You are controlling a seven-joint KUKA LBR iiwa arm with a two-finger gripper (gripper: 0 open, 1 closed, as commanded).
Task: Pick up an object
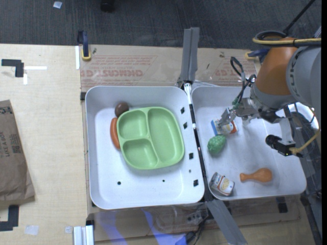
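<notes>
A brown paper bag [13,149] lies flat on the wooden bench at the far left, well apart from the bins. In the left bin [102,188] a green divided plate [151,137] sits a little tilted, with an orange carrot-like piece [114,132] tucked against its left edge and a small dark brown round thing [121,108] touching its far-left corner. Across the divider, the right bin [245,152] holds a green bumpy lump [216,145] near its left wall, a small can [222,184] lying on its side at the near-left corner, and a tan chicken drumstick [257,176] to the right of the can. The gripper [226,122] hangs low over the far part of this bin, just beyond the green lump, right at a small blue, white and orange item [227,128]. I cannot tell from here whether it is grasping that item or simply hovering on top of it. The grey arm [286,80] reaches in from the right.
</notes>
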